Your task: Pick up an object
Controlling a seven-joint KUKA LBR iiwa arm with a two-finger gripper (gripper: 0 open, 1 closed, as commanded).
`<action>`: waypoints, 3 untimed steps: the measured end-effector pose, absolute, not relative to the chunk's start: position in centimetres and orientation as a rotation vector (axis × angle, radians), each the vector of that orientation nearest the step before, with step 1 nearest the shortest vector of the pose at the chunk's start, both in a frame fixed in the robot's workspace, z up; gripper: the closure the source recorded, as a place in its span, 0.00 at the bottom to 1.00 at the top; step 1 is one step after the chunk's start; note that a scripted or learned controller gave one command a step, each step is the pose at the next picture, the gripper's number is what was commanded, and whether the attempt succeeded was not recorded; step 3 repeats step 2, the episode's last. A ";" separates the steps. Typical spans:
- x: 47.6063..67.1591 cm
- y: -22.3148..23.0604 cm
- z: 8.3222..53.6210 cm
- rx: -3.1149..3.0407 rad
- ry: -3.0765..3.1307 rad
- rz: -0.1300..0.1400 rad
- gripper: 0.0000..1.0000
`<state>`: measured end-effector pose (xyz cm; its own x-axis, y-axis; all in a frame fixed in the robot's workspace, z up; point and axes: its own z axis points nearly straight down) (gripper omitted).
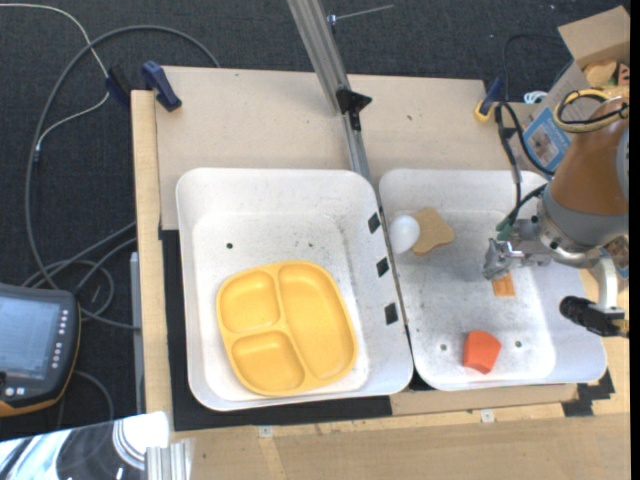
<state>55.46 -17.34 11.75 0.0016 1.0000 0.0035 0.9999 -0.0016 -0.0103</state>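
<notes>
**Hovering over the small orange piece**

Lying in the right bin [560,368], a small orange piece [504,287] sits just under the pincer [497,261], whose spread I cannot tell. Grasping looks under way; next comes closing squarely, then lifting clear.

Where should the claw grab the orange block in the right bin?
Probably across the two opposite flat sides of the small orange plastic block, coming straight down from above. It lies by itself on the floor of the right shallow white bin, with open space around it, so the claw has room on both sides.
</notes>
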 end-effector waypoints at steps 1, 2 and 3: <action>51.4 -16.1 9.0 -2.217 -2.214 0.004 1.00; 51.7 -16.2 10.3 -2.222 -2.220 -0.004 1.00; 51.7 -16.2 10.3 -2.222 -2.220 -0.004 1.00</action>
